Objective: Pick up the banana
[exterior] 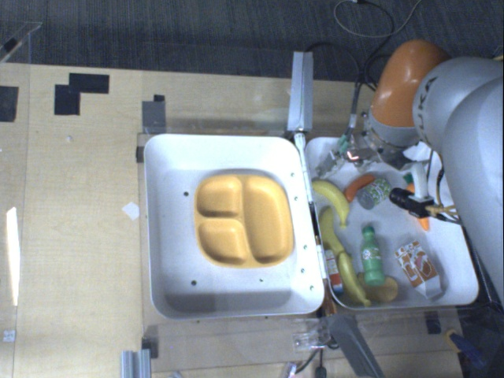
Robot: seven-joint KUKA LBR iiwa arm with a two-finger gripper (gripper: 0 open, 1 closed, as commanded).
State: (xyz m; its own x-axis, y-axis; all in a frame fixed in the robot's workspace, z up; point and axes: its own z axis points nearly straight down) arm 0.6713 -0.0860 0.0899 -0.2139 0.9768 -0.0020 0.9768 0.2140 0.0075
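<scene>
Camera view: banana (333, 198) diagonal, upper-left to lower-right.

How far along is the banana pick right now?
Nothing looks done yet: the bananas lie in the right bin, beside the green bottle. In hand: the claw hangs over that bin's far corner, near the top banana, with no banana between its fingers. Left: lowering, gripping and lifting one.

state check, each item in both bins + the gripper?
yellow tray: flat in left bin, compartments bare
bananas: lying at right bin's left wall, not gripped
green bottle: lying on its side
small carton: lying flat
can: tipped over
gripper: low over right bin's far end
</scene>
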